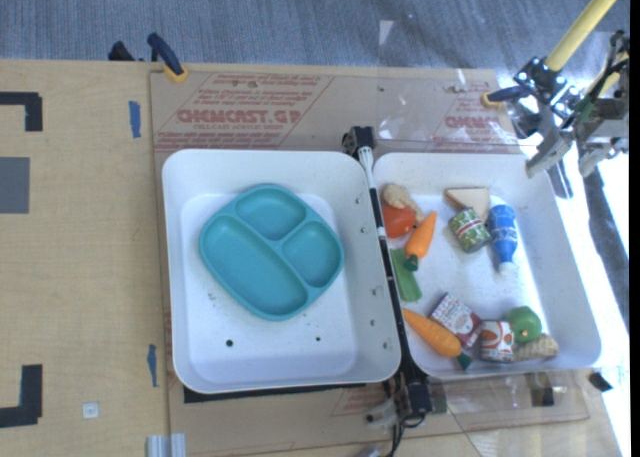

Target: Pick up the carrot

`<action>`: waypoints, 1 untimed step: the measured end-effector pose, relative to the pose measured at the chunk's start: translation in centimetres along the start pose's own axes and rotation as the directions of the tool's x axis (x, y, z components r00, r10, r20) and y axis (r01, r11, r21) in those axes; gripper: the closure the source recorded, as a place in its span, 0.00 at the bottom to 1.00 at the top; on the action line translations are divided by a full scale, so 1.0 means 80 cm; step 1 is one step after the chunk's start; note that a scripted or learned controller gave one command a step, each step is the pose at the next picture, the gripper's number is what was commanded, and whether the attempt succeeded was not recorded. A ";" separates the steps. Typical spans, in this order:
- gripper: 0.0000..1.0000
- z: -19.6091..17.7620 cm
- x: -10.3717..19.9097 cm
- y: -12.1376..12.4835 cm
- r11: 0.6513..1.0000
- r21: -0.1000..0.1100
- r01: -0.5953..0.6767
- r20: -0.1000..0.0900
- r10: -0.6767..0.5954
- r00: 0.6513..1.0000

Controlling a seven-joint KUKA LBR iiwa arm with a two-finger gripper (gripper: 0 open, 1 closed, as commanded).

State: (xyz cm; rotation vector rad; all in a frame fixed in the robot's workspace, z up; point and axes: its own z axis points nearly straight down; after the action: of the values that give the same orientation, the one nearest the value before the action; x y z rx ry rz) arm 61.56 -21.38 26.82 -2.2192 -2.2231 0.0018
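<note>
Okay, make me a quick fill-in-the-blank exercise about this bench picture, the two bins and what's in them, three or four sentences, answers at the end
1. The teal divided plate lies in the ____ bin as the camera sees it.
2. The plate has ____ compartments.
3. The gripper is above the right bin's ____ right corner.
4. The carrot near the front of the right bin lies beside a small ____ and white carton.

Missing words: left; three; far; red
</note>
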 end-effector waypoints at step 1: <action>0.00 0.121 0.116 0.004 0.996 0.009 -0.085 -0.007 0.086 0.996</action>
State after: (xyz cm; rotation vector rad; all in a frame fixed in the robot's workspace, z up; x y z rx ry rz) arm 61.86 -12.12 17.14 -2.3042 -2.1186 0.0036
